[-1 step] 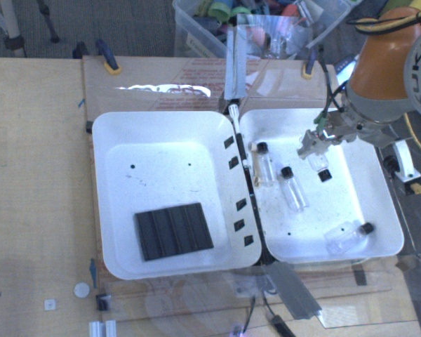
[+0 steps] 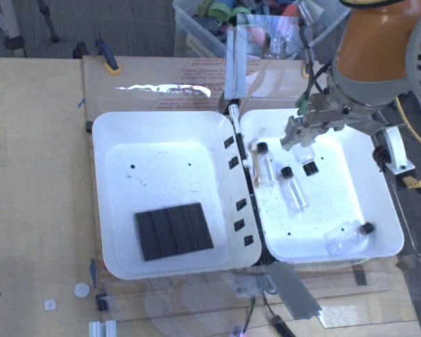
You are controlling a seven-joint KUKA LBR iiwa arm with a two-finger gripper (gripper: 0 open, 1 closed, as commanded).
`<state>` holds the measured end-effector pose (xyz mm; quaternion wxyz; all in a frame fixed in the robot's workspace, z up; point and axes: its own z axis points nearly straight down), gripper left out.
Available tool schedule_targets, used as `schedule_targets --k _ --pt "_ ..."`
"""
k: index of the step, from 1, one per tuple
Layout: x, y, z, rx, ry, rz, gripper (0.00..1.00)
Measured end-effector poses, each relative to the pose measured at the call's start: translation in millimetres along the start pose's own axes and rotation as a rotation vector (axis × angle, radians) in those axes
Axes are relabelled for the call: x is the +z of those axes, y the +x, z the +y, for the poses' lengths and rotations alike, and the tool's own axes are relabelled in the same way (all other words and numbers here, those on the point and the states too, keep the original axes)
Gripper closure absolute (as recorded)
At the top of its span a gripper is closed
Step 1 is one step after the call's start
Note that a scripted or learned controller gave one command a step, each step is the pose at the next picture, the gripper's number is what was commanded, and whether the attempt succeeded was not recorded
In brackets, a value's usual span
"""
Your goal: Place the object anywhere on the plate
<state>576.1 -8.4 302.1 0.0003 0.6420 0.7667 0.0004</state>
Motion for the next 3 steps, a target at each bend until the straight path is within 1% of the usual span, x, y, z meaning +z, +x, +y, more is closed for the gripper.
schedule_targets --k 1,2,3 --pt "-6.0 82.8 18.3 -0.074 -0.002 -0.001 1.0" --pt "30.0 162.1 36.5 -0.168 0.004 0.001 1.0" --pt "48.8 166.3 81.4 -0.253 -0.002 0.0 1.0"
